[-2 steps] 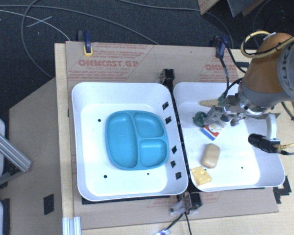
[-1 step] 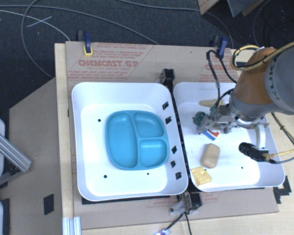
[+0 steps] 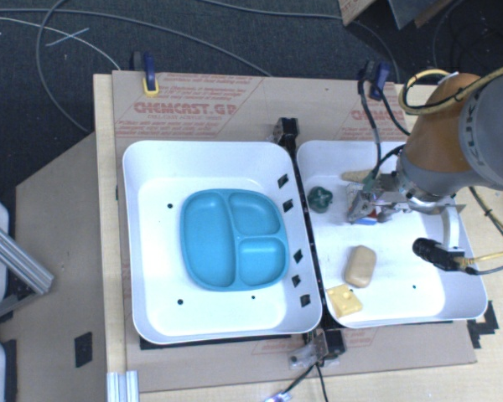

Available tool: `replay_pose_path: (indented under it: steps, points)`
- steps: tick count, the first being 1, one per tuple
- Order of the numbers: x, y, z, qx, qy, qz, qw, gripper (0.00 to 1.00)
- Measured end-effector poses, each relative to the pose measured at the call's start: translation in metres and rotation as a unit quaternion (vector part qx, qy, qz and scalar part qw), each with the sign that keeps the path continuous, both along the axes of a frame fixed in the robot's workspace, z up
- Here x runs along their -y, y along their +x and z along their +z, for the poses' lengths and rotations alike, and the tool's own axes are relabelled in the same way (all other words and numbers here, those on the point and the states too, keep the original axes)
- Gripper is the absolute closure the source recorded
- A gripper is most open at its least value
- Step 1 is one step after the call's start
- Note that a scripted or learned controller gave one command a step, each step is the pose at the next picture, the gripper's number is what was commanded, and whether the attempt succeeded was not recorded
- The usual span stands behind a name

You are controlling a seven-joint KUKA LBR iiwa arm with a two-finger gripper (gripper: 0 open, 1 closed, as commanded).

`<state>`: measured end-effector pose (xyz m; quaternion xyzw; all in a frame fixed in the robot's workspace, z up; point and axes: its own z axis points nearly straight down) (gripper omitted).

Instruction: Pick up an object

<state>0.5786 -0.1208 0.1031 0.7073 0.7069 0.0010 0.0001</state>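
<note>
My gripper [image 3: 362,208] is low in the right bin [image 3: 419,308], near its upper middle. A small red and blue thing [image 3: 370,219] lies right under it, partly hidden; whether it is held is unclear. A dark green round object [image 3: 319,198] sits just left of the gripper. A tan, potato-like lump [image 3: 360,266] lies below the gripper in the middle of the bin. A pale yellow block [image 3: 344,301] rests at the bin's front left corner. A thin beige piece [image 3: 355,176] pokes out just above the gripper.
The left bin [image 3: 151,308] holds a blue divided plate [image 3: 233,238]. A black divider with clips [image 3: 298,224] runs between the bins. The arm's orange band and grey body [image 3: 453,141] overhang the right bin's upper right.
</note>
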Motion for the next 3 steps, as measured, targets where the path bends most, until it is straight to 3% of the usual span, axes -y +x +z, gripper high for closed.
replay_pose_path:
  steps: [3]
  points:
    - [-0.002,0.005,0.161,0.002,-0.0013,0.001,1.0000,1.00]
